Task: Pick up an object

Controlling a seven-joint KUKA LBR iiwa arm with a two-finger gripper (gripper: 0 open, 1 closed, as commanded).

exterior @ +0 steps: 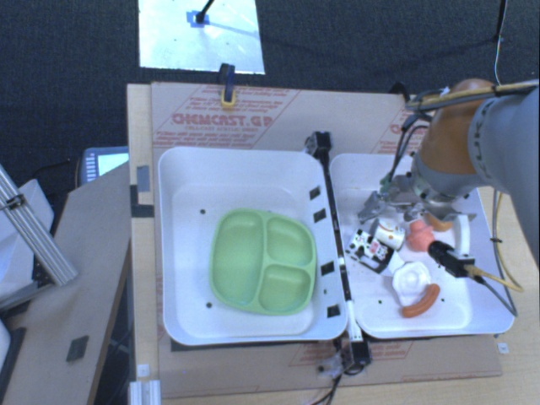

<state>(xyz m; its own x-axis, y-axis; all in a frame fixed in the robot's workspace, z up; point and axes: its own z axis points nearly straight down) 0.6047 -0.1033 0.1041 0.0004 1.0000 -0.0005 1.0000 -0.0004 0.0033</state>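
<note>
In the left bin (181, 226), a smooth green three-compartment plate (263, 261); gripper (381, 213) fingers' state unclear, above the right bin (485, 306).

A single fixed camera is mounted above the bench and looks down at a slant. Both shallow white plastic bins (253, 163) fall within its field, side by side, at moderate range. The grey arm with an orange band (472, 133) enters from the view's right side.
</note>
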